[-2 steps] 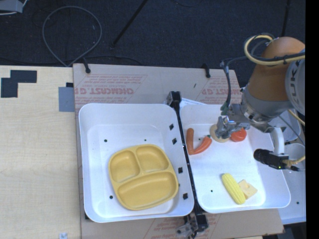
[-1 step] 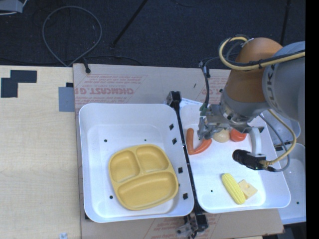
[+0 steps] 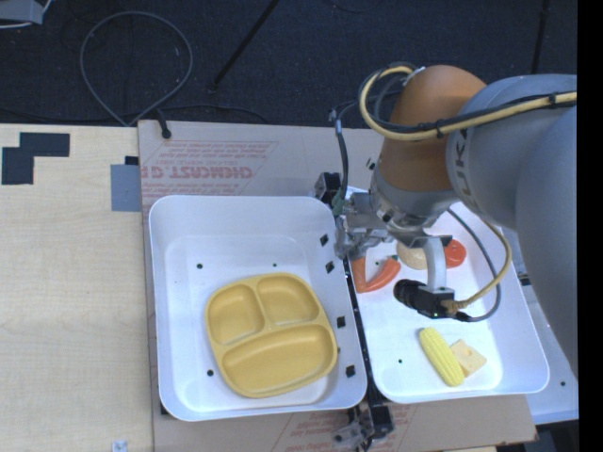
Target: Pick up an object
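The yellow corn (image 3: 441, 356) lies slanted in the right bin (image 3: 528, 370), tip toward the near right corner. I cannot tell how the jaws stand. The wooden table (image 3: 66, 299) is pale.

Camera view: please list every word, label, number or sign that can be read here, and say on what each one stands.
"CHEMCRZT. G": my best reading of the red print on the cardboard sheet behind the left bin; it lies upside down and blurred, so the letters are uncertain.
Fainter red lines around it: too blurred to read.
Red print on the cardboard's front edge: unreadable.
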`<state>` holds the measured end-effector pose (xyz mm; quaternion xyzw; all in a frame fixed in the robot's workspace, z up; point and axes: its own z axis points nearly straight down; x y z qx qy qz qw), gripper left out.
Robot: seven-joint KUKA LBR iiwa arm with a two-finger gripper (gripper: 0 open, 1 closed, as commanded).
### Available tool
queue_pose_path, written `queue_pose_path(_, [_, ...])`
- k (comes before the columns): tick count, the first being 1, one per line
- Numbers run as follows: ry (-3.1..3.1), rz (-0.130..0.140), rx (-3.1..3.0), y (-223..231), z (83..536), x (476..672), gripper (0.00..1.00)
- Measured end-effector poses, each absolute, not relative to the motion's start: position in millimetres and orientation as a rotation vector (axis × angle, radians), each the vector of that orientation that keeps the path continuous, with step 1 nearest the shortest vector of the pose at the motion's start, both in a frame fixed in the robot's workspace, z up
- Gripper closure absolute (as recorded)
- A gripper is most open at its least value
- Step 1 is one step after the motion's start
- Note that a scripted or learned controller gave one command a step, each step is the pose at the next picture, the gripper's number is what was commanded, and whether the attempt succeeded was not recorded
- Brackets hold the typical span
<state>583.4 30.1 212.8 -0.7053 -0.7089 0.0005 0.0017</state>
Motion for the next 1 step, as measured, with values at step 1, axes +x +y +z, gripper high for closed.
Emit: queue_pose_path(1, [-2.225, 0.003, -2.215, 84.4, 207.3, 586.1, 1.00])
